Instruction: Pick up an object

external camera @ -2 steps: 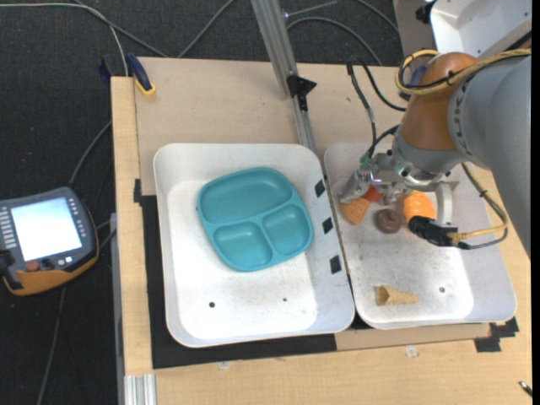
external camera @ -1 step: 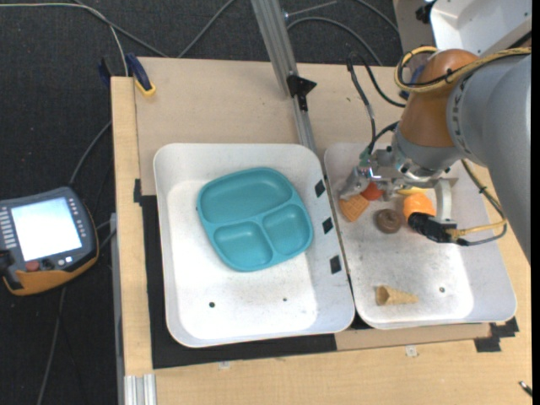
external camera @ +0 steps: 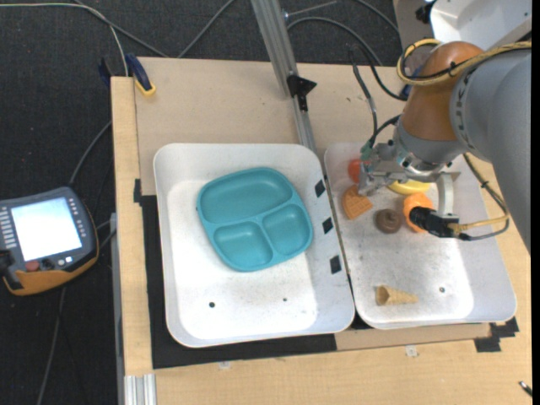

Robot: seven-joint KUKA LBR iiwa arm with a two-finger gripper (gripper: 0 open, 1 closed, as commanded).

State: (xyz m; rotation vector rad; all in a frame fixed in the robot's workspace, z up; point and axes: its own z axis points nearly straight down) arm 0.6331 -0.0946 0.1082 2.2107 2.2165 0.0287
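Wooden bench (external camera: 219,99) bearing two white bins. Nearest, in right bin (external camera: 472,298): cone-shaped piece (external camera: 394,294). Farther in: brown round object (external camera: 388,219), orange wedge (external camera: 356,202), yellow and red items under gripper (external camera: 384,178), grip state indiscernible. Left bin (external camera: 181,310): teal divided tray (external camera: 253,218).

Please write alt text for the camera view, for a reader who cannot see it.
The arm's end effector hangs low over the right bin, among an orange wedge, a brown round piece and a small cone. The left bin holds a teal divided plate.
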